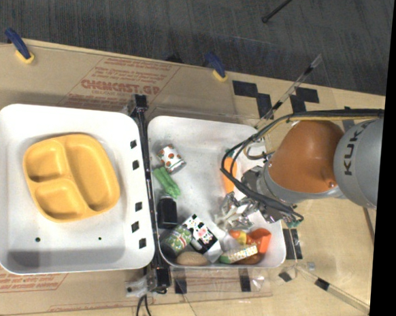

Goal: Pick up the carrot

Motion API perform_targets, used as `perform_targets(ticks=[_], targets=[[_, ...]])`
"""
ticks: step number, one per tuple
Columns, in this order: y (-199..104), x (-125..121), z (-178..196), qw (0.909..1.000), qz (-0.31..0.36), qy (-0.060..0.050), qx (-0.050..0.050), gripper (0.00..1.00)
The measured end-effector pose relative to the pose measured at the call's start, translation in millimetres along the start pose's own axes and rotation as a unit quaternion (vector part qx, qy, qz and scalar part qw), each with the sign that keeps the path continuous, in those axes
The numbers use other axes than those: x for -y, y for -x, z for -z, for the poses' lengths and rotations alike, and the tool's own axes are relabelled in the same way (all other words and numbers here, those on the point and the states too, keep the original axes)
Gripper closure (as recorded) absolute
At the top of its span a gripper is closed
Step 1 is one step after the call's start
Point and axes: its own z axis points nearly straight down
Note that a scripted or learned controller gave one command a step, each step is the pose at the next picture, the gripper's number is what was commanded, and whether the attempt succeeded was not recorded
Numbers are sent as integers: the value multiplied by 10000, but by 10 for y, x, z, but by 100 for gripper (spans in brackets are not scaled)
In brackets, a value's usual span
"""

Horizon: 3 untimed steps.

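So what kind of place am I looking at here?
Probably a robotics lab test bench: a KUKA arm reaches over two white bins, one holding a yellow divided tray, the other toy food.

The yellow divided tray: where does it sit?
The yellow divided tray lies in the left white bin, toward its upper left, away from the right bin's clutter.

Grey arm [361, 163] with orange band, black cables, perhaps "KU" lettering.
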Motion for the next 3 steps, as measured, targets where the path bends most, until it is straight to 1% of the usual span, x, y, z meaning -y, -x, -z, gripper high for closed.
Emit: perform_targets(ticks=[1,2,3], targets=[[744,182,20,9894,-1449,-17,30,100],[1242,611,39,10000,74,-34,32,100],[1241,612,38,10000,72,-32,32,0]])
